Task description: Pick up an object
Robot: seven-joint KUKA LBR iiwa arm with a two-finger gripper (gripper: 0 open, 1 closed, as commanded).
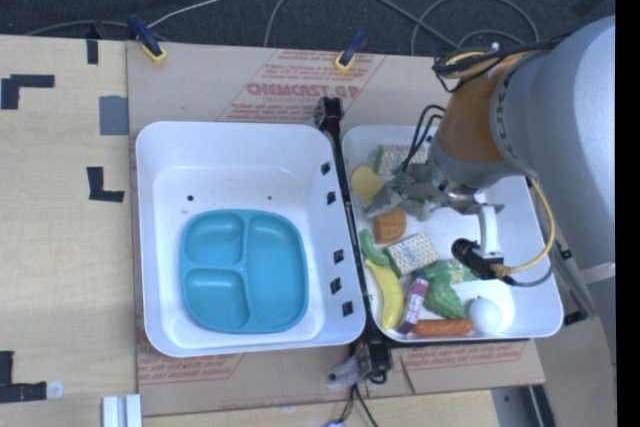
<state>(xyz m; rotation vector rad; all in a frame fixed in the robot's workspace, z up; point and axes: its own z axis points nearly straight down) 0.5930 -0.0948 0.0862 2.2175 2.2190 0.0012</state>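
Note:
The right bin [535, 315] holds several toy foods: a yellow banana [387, 290], an orange bread-like piece [390, 225], a yellow round piece [364, 181], a checked cracker [413, 253], a green leafy piece [442, 293], a carrot [440, 327], a white egg [487, 314] and a green-printed packet [391, 158]. My gripper [405, 200] reaches down into the bin's upper left part, just above the orange piece and right of the yellow round piece. The wrist hides its fingertips.
The left bin [165, 165] holds a blue divided plate [244, 270]. A black divider clip [328, 112] sits between the bins. Cables run across the back of the bench, and the grey arm with its orange band [470, 120] covers the right bin's upper right.

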